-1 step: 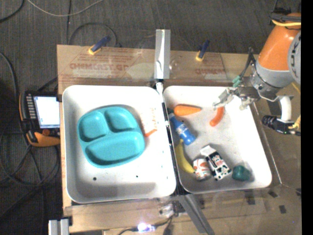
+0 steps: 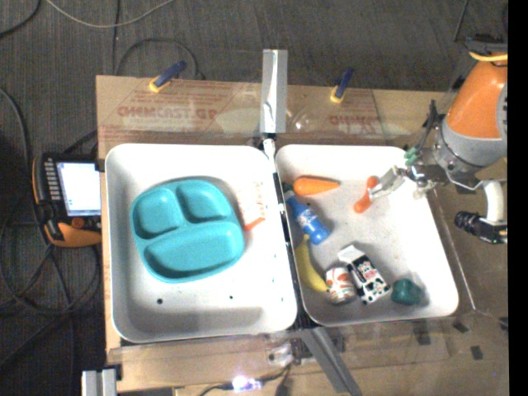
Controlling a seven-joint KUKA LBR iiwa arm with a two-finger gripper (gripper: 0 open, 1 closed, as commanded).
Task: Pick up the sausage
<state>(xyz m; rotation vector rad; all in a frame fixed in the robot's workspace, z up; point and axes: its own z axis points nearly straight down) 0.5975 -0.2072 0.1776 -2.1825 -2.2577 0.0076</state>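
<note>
The sausage (image 2: 364,196) is a small orange-red piece, tilted, in the upper middle of the right bin (image 2: 437,246). My gripper (image 2: 381,187) reaches in from the right, below the grey wrist and orange band. Its thin fingers are close together, pinching the sausage's upper end. The sausage's lower end points down-left toward the bin floor.
Also in the right bin are a carrot (image 2: 315,186), a blue bottle (image 2: 307,221), a banana (image 2: 310,272), a small can (image 2: 338,285), a black-and-white toy (image 2: 368,278) and a teal lump (image 2: 406,292). A teal divided plate (image 2: 194,228) sits in the left bin (image 2: 124,304).
</note>
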